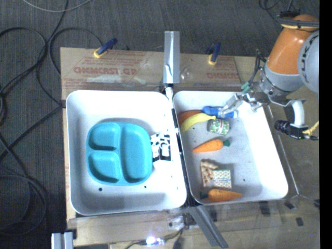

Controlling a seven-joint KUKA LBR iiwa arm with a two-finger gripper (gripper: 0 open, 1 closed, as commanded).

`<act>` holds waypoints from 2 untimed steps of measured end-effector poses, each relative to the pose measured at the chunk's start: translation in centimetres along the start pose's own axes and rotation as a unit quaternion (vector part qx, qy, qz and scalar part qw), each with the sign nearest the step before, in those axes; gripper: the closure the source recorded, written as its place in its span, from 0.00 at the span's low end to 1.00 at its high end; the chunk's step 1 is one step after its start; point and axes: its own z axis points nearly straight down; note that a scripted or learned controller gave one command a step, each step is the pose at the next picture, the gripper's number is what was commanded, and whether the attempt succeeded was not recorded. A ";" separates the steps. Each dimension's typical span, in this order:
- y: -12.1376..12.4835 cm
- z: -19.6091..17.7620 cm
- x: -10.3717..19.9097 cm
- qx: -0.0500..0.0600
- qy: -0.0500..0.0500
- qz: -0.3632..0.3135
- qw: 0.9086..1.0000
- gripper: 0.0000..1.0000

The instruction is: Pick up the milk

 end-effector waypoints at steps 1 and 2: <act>1.6 2.7 -0.8 -0.001 0.001 0.042 0.999 0.00; -3.7 8.8 -2.0 -0.007 -0.004 -0.257 0.966 0.00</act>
